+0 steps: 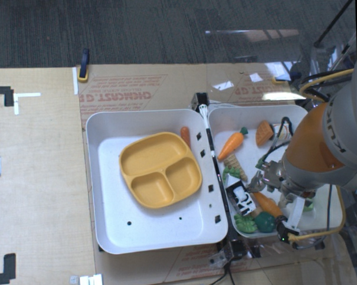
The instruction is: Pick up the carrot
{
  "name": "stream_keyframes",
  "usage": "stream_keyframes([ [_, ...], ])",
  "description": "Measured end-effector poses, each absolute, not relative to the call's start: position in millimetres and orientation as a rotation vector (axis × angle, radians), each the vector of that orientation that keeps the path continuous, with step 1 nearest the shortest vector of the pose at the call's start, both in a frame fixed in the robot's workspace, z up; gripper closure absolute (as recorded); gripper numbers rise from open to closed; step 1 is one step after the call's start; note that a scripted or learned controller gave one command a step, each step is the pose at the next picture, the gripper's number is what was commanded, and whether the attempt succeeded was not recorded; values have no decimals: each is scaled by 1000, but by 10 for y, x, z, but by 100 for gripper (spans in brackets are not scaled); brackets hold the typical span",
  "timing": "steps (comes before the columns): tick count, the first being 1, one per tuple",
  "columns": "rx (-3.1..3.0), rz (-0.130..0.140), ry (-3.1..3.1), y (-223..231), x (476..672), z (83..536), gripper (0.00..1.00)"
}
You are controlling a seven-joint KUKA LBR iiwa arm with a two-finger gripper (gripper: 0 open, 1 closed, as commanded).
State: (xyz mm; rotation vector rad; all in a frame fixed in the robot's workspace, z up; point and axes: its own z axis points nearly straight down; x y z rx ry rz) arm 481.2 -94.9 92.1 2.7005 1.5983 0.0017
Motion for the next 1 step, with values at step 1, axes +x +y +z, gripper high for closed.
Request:
stream_keyframes([
  [1, 2705, 3, 1592, -955, 4827, 1005, 100],
])
